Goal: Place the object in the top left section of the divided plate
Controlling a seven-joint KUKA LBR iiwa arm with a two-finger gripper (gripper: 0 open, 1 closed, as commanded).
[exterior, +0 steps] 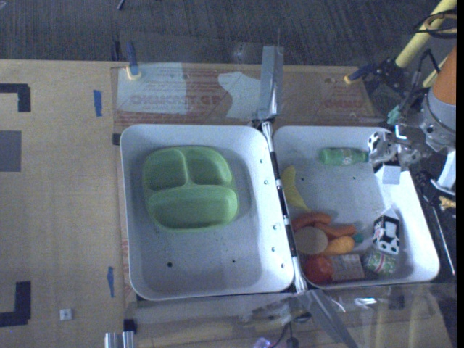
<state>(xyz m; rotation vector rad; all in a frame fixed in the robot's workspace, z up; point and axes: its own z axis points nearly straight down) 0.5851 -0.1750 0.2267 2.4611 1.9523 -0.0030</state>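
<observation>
A green divided plate (190, 188) lies in the left bin (199, 270), with two small sections at its far side and one large section near me. In the right bin (341, 187) several toy foods sit: a green bottle (343, 155), a yellow banana (292, 188), orange carrots (322, 223), a tan round piece (311, 240), a red tomato (317, 268) and small packets (385, 236). My gripper (388, 153) hangs at the right bin's far right edge, just right of the green bottle. Nothing shows between its fingers.
A metal strip (270, 85) runs between the bins at the back. Cables and a yellow pole (428, 27) crowd the far right. Blue tape marks (97, 101) dot the wooden bench on the left.
</observation>
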